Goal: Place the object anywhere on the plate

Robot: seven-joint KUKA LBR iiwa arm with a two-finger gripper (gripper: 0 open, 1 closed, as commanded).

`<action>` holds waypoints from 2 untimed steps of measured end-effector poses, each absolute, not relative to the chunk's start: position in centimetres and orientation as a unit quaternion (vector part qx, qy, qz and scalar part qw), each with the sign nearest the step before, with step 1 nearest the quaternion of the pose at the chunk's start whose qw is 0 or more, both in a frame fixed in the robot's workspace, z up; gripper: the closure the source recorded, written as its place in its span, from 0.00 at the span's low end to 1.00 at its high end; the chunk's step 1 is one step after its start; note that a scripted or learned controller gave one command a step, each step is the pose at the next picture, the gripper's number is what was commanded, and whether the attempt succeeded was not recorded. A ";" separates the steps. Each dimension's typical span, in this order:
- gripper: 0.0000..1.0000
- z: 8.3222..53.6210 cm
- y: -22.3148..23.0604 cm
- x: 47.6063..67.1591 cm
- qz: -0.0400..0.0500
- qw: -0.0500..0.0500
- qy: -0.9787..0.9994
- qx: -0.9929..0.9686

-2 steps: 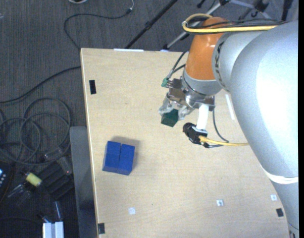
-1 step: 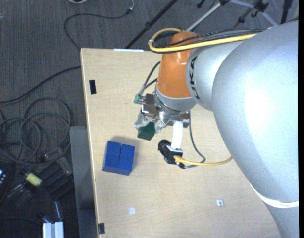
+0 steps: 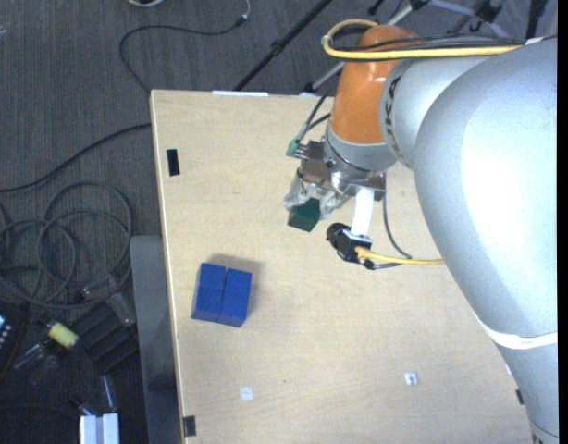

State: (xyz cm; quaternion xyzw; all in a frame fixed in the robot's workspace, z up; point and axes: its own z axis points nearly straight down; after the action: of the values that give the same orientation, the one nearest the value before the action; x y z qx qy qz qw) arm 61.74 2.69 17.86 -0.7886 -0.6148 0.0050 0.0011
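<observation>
A small dark green block sits between the fingertips of my gripper, just above the light wooden bench top, near its middle. The gripper hangs under the orange wrist band and is shut on the block. A blue square slab with a seam down its middle lies flat on the bench. It is to the lower left of the gripper, about a hand's width away and apart from it. The grey arm covers the right side of the bench.
A black tag lies near the bench's left edge at the back. Two small white marks sit near the front. A yellow cable trails from the wrist. Cables and clutter cover the floor on the left.
</observation>
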 end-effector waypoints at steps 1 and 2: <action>1.00 21.9 -8.6 57.6 0.005 0.001 -0.571 -0.821; 1.00 17.8 -2.6 56.4 0.005 0.003 -0.469 -0.883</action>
State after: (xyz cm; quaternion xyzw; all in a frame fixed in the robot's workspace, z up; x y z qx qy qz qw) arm 56.37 -2.57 17.83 -0.8829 -0.4695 0.0052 0.0027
